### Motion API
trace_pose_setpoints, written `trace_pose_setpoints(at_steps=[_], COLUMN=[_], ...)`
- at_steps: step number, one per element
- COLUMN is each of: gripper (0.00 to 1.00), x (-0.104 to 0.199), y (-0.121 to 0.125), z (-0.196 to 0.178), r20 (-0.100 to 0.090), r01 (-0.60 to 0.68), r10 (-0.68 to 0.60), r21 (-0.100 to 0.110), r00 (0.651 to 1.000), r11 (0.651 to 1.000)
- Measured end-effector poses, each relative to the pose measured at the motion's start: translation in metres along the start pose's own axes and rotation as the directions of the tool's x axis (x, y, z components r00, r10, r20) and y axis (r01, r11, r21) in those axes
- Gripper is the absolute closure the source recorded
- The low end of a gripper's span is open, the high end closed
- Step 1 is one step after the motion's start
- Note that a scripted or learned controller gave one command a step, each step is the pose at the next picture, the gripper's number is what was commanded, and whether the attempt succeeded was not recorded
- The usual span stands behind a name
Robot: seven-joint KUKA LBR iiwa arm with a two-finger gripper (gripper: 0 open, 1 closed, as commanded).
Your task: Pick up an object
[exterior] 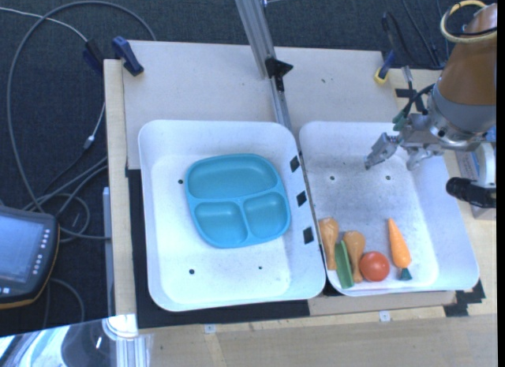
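Above right bin [442, 223], end effector [398, 152] open, empty

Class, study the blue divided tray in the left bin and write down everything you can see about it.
The blue divided tray is a turquoise, plastic-looking dish with rounded corners and a raised rim. It has three compartments: one wide one along the far side and two smaller ones nearer the camera. It lies flat, right way up, turned slightly askew, near the middle of the left white bin. Only the bin floor touches it.
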State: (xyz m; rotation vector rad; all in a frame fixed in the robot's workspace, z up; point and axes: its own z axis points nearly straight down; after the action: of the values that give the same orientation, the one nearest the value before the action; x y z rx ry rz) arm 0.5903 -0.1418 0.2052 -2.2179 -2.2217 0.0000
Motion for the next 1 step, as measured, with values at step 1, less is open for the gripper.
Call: trace_pose_setpoints(at_steps=[1], gripper=[0.0], x=[0.0], y=[0.0], z=[0.0], r20=[0.0], r01=[0.0], r10=[0.0], r21=[0.0], r00=[1.0], r11=[1.0])
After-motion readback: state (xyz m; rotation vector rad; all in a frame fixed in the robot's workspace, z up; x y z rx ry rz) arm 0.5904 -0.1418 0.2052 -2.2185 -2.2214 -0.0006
